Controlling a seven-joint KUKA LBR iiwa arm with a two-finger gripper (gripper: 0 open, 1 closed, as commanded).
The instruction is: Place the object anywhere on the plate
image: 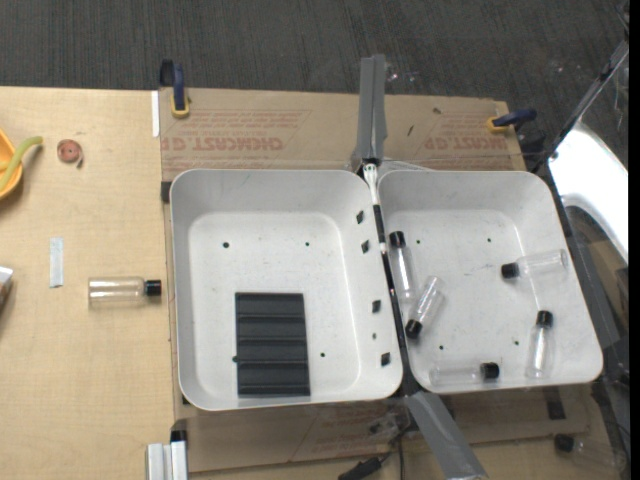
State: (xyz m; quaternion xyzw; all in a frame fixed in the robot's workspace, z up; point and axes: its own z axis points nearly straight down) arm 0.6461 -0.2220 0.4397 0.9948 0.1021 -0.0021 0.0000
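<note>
A wooden table (80,388) carries one sheet of printed cardboard (260,133), held at its far edge by two blue clamps, one at the left corner (175,76) and one at the right corner (510,120). On the cardboard sit two shallow white bins, touching side by side: the left bin (185,268) and the right bin (470,203). One black ribbed plate (271,345) lies flat in the near part of the left bin with nothing on it. Five clear vials with black caps lie in the right bin: one along its left wall (398,260), one tilted just beside it (423,306), one near the right wall (535,265), one below that (540,340), and one against the near wall (465,373). A sixth vial (120,289) lies on the bare table left of the bins. Farther left are one yellow object (10,163) at the frame's edge, one small reddish disc (68,150) and one pale strip (56,263). Whether the hand is apart or together cannot be told.
</note>
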